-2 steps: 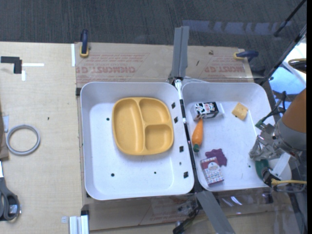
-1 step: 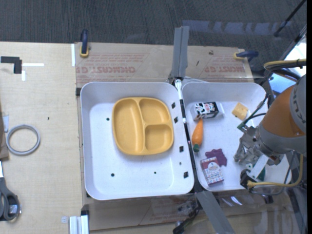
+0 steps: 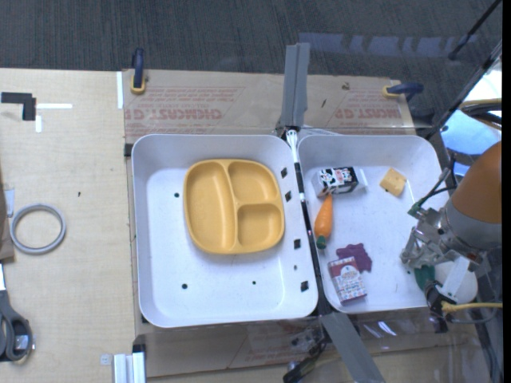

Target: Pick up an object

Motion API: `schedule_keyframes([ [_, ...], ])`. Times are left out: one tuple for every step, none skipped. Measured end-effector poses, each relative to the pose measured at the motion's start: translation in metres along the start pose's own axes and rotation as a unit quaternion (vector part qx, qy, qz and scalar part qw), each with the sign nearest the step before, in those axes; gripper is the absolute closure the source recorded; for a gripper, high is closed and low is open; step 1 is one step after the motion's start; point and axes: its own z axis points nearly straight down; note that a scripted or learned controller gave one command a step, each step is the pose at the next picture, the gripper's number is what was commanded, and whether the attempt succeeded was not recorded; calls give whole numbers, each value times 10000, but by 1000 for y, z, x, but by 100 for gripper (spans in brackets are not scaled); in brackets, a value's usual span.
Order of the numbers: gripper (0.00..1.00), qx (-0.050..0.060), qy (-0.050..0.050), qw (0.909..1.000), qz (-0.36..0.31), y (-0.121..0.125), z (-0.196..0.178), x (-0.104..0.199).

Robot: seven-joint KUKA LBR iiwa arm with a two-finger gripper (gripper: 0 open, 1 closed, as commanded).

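Observation:
The right bin [image 3: 383,226] holds a black-and-white carton [image 3: 342,180], an orange carrot [image 3: 323,218], a purple piece [image 3: 356,255], a small maroon box [image 3: 347,282] and a yellow chunk [image 3: 392,182]. My gripper [image 3: 417,250] hangs low at this bin's right edge, below the orange-banded wrist. It is well to the right of the purple piece and the maroon box. It touches none of the objects, and nothing shows in its grasp. A yellow divided plate [image 3: 234,206] lies in the left bin [image 3: 160,294].
A metal divider [image 3: 295,94] runs between the bins at the back. On the bench at the left lie a grey ring [image 3: 36,228] and scissors [image 3: 12,335]. Cables and green and white fittings [image 3: 447,282] crowd the right bin's near right corner.

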Motion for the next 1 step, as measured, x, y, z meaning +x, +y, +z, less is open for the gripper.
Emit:
schedule_keyframes([
  [100,7,36,9979,-639,12,-1,-12],
])
